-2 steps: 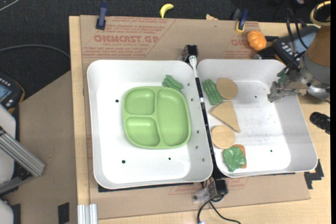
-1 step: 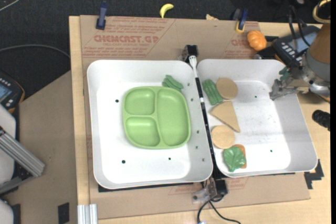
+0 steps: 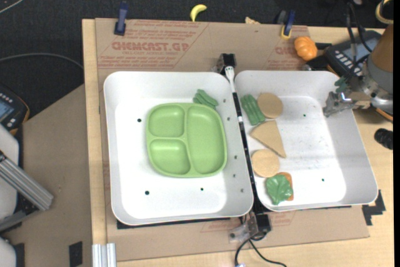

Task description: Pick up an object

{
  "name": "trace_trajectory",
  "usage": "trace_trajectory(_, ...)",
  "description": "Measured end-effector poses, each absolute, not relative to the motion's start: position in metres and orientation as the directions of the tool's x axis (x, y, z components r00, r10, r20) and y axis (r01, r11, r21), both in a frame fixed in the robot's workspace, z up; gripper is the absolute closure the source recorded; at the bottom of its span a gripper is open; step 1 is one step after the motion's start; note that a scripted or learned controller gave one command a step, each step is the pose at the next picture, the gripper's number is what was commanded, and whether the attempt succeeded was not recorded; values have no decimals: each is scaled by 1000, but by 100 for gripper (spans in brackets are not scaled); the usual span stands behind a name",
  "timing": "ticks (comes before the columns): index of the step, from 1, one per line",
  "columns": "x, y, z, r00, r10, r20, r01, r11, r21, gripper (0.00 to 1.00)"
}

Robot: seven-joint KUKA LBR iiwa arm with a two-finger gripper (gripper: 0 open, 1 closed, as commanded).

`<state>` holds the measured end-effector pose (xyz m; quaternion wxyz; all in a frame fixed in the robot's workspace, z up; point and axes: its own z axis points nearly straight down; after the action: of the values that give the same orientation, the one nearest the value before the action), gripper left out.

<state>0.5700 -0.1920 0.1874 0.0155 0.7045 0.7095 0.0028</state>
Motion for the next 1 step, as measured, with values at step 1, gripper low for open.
trace_trajectory(1, 632, -182, 430, -4, 1000, -8, 1000, 4, 23, 100)
